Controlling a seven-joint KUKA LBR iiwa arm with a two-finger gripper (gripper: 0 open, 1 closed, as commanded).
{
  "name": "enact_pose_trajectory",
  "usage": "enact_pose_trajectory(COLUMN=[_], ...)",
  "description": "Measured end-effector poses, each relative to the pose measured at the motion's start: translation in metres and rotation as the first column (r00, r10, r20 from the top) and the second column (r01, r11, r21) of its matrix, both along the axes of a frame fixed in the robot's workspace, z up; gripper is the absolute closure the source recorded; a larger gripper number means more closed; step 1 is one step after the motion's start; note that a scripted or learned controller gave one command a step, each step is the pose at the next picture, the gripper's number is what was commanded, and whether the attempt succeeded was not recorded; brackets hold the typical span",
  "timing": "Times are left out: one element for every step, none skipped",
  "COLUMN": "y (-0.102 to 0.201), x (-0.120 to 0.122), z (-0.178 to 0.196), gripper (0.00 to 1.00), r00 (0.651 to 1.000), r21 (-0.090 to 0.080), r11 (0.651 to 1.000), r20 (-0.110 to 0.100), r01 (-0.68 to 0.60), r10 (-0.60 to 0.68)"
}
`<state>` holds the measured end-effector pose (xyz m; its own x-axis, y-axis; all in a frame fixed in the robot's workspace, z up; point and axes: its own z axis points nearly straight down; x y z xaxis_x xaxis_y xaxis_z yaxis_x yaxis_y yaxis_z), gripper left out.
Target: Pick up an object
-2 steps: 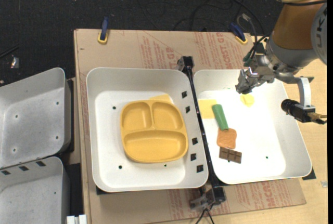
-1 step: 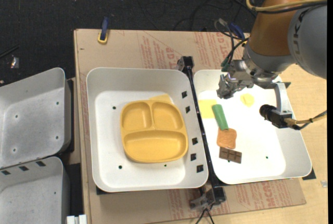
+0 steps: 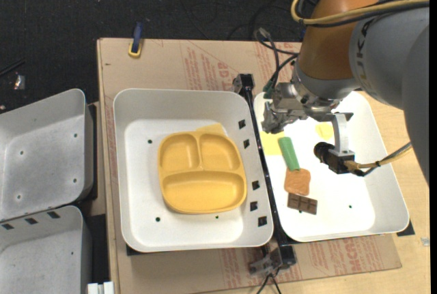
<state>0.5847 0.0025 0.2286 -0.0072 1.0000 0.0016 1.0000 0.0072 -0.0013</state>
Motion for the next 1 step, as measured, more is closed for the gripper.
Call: enact_pose_trajectory(y=[0.0626], x=[0.0023], z=[0.0075], gripper=[1.0], r00=[1.0], r21=[0.001], r11=[1.0], r20=[0.002], r01=[-0.002], r10=[0.002])
